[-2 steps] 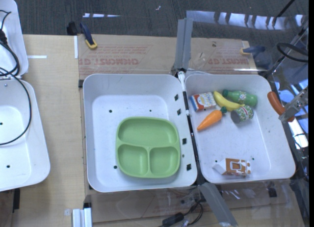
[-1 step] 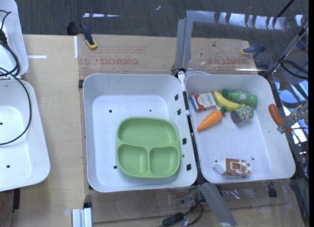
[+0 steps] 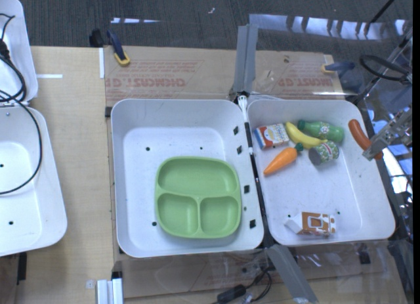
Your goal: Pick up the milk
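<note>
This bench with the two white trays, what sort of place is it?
Probably a robotics lab or test bench: two shallow white plastic bins side by side, toy food like a small orange plastic carrot, and a green three-compartment plate.

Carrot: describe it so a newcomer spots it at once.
Take the right-hand white bin, and the food clustered at its far end. The carrot lies at the cluster's front-left edge, just in front of the banana: the one orange piece tapering to a point.
</note>
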`<state>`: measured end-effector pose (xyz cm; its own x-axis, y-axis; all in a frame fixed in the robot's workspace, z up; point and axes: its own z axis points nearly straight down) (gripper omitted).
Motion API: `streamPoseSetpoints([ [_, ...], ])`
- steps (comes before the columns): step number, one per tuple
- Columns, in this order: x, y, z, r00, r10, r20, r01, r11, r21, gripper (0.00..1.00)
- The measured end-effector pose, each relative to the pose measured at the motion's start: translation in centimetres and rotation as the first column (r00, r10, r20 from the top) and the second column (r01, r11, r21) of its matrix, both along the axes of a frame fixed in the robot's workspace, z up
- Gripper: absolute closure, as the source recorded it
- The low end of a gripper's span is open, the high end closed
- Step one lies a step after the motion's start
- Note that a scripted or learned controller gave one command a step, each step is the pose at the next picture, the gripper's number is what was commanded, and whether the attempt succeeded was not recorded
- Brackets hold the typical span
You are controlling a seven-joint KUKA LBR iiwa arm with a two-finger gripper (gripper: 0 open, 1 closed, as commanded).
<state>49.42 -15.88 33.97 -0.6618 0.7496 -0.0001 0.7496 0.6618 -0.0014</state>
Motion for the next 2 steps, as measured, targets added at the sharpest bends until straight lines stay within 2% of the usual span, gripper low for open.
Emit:
streamPoseSetpoints([
  [1, -1.6, -6.4, -7.1, 1.0, 0.001, -0.003, -0.001, 1.0, 0.001, 1.0],
  [2, -0.5, -6.3, -6.3, 0.996, -0.086, -0.001, 0.086, 0.996, 0.001, 1.0],
])
